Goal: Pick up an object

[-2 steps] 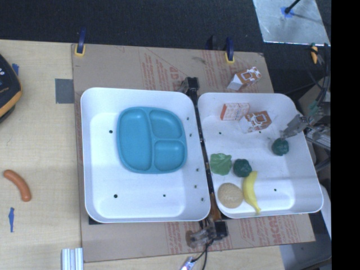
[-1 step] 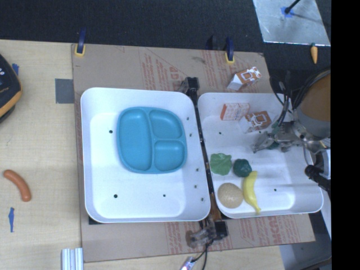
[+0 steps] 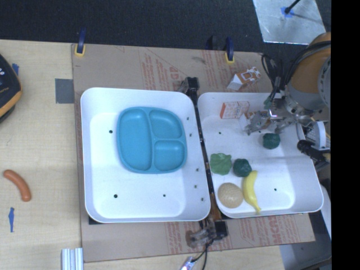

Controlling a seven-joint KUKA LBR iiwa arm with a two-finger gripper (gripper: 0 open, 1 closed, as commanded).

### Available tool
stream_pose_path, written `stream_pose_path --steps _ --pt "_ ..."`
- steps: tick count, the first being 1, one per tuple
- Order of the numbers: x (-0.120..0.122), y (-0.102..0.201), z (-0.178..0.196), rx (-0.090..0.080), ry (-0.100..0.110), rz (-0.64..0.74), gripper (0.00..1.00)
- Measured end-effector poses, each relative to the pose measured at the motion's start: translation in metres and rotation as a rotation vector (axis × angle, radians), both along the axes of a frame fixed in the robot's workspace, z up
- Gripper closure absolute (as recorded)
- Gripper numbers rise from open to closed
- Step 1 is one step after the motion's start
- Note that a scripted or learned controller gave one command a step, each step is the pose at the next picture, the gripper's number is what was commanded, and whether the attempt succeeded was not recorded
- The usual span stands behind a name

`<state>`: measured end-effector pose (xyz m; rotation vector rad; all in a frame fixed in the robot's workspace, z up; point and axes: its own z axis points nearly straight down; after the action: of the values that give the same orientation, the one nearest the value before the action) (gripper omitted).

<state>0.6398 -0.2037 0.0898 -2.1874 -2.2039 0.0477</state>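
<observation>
- Two shallow white bins sit side by side on the desk point(image 3: 39, 94); the left bin point(image 3: 98, 167) carries a blue divided plate point(image 3: 151, 139).
- The right bin point(image 3: 292, 179) holds a yellow banana point(image 3: 250, 191), a beige round object point(image 3: 230, 194), a light green lump point(image 3: 220, 163), two dark green balls point(image 3: 242, 166) point(image 3: 271, 140) and a small white-and-orange carton point(image 3: 233, 110).
- The hand point(image 3: 264, 121) hovers low just beside the upper ball; whether its fingers are spread or pressed together cannot be told, since it seems blurred.
- A sausage point(image 3: 18, 184) lies on the desk, well apart.

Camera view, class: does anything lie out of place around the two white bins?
Yes. A reddish-brown sausage lies alone on the wooden bench, far left of both bins, and a small orange-and-white carton sits on the cardboard just outside the right white bin.
</observation>
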Motion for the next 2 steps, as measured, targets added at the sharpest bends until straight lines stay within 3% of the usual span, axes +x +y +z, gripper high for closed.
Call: stream_pose_path --steps 1,2 --pt "-0.025 -0.008 0.002 -0.005 -0.044 -0.003 0.00" --pt "-0.025 -0.009 0.013 -0.005 -0.043 0.000 1.00"
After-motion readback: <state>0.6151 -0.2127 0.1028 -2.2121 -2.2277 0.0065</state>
